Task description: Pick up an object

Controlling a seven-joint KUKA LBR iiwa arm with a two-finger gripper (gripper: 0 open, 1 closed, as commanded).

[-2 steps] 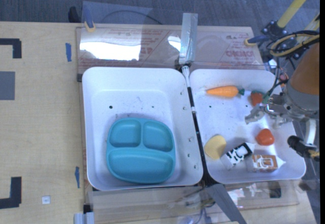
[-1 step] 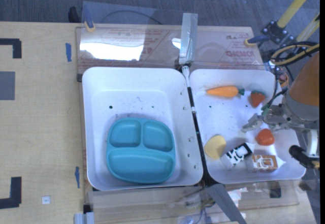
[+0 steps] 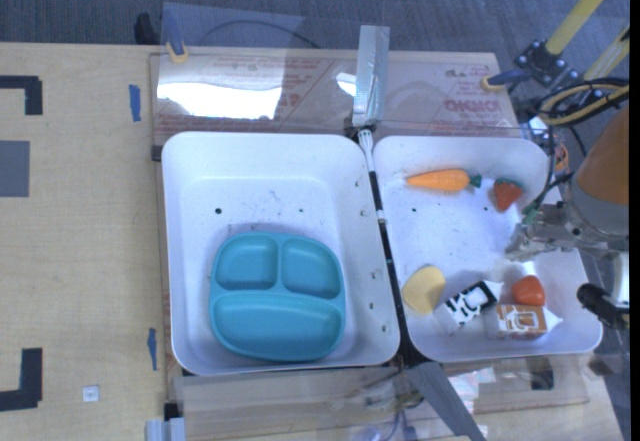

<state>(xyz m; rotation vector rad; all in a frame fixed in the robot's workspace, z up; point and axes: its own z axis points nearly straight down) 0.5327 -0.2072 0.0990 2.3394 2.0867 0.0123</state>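
Gripper (image 3: 530,234) hovers at the right bin's (image 3: 450,334) edge, its grip unreadable from here, probably mid-approach. Tomato (image 3: 528,290) sits just below it, strawberry (image 3: 507,194) just above, carrot (image 3: 438,181) farther left. Next: descend squarely over one.

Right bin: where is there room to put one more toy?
In the right bin, the bare middle, between the carrot above and the yellow piece below. The near right corner is crowded: cow toy, tomato, small carton.
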